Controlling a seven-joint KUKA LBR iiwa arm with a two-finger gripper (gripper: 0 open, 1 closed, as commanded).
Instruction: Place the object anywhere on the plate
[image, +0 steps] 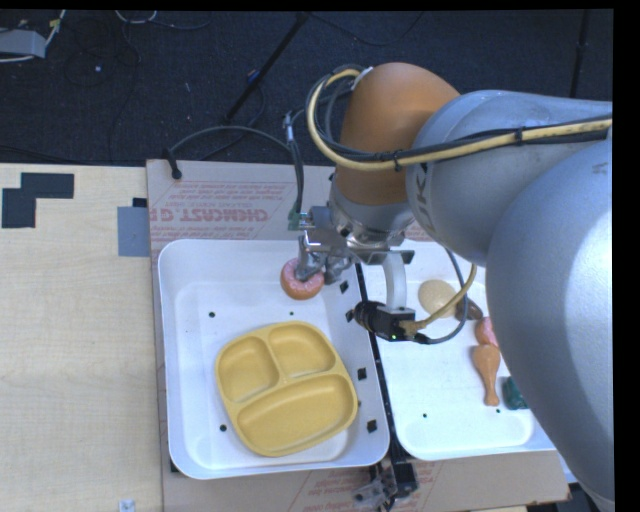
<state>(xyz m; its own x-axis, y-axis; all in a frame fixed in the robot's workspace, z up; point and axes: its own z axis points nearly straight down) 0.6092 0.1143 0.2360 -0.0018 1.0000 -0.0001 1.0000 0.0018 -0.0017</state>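
A pink-frosted donut (298, 284) is at the back of the left bin (190, 400), close to its far wall. My gripper (314, 264) is directly over the donut's upper right side, touching or nearly touching it and hiding part of it. A yellow divided plate (287, 386) lies flat in the front middle of the same bin, a short way in front of the donut, with nothing on it.
The right bin (450, 440) holds a pale beige round piece (436, 295), a brown drumstick (487, 370), a pink item (485, 330) and a green item (513, 394), partly hidden under the arm. The ridge between the bins (375, 400) runs just right of the plate.
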